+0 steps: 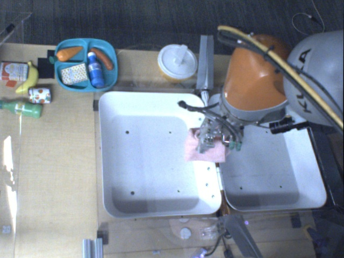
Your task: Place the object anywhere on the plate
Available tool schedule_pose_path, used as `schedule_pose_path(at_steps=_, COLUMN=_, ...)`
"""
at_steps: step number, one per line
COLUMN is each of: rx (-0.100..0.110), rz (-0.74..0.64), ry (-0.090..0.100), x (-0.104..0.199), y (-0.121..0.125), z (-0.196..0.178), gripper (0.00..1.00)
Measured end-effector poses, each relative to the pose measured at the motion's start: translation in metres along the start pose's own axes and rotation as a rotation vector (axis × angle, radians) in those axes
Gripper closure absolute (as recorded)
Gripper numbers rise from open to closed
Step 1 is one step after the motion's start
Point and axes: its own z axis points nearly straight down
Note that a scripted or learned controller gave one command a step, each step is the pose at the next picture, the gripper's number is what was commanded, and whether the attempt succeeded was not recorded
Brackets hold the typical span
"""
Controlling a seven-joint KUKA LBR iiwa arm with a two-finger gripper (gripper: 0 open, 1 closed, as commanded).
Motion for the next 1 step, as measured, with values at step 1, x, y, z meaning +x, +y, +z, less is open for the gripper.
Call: schedule_pose_path(at_steps=1, rx=0.000, rz=-0.167, ry=-0.001, x=0.0277, y=0.0422, z=-0.0015, gripper=1.00)
